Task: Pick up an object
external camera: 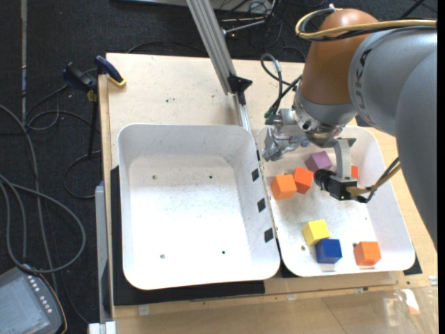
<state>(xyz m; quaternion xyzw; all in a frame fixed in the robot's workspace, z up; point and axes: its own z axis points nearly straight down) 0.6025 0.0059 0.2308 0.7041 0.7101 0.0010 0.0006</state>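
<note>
My gripper (276, 145) hangs over the far left corner of the right bin (396, 221), just above and behind two orange cubes (284, 186) (303, 179) that sit side by side. A purple block (320, 161) lies to the right of the gripper, partly under the wrist. Near the bin's front are a yellow cube (316, 231), a blue cube (329, 250) touching it, and another orange cube (367, 253). A sliver of a further orange block (354, 172) peeks out behind the wrist hardware. I see nothing held in the gripper.
The left bin (139, 158) stands beside the right one, and their rims meet near the gripper. A slanted metal rail (212, 37) runs down to the bins' far junction. A blue and yellow clamp (104, 72) grips the bench's far left corner.
</note>
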